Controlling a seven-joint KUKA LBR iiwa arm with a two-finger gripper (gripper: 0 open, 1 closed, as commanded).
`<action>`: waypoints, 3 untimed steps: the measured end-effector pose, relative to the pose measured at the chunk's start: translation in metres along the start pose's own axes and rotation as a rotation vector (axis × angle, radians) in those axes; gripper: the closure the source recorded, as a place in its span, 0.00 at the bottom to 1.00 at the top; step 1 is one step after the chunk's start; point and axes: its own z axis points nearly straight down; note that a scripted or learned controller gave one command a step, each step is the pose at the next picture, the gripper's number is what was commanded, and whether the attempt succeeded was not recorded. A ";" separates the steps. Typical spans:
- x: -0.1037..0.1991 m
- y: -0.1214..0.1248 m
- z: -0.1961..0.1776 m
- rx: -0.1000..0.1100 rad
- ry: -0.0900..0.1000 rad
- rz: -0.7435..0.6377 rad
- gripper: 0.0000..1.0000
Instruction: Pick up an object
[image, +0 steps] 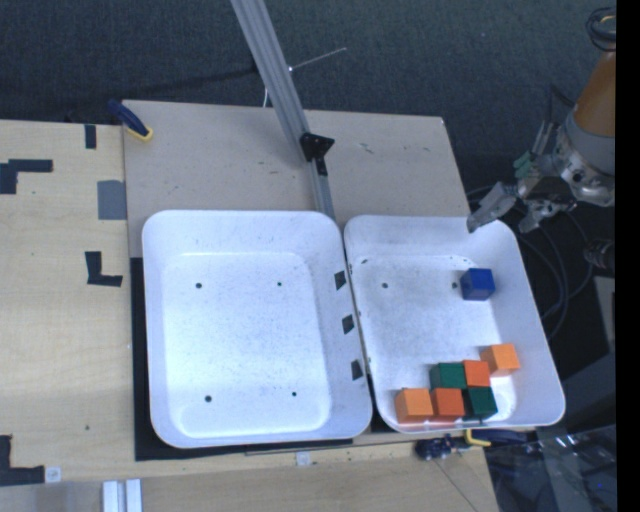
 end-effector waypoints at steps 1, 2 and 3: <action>0.000 0.000 0.000 0.000 0.000 0.000 0.00; -0.001 -0.002 0.044 0.005 0.000 0.001 0.00; -0.003 -0.003 0.108 0.007 0.001 0.001 0.00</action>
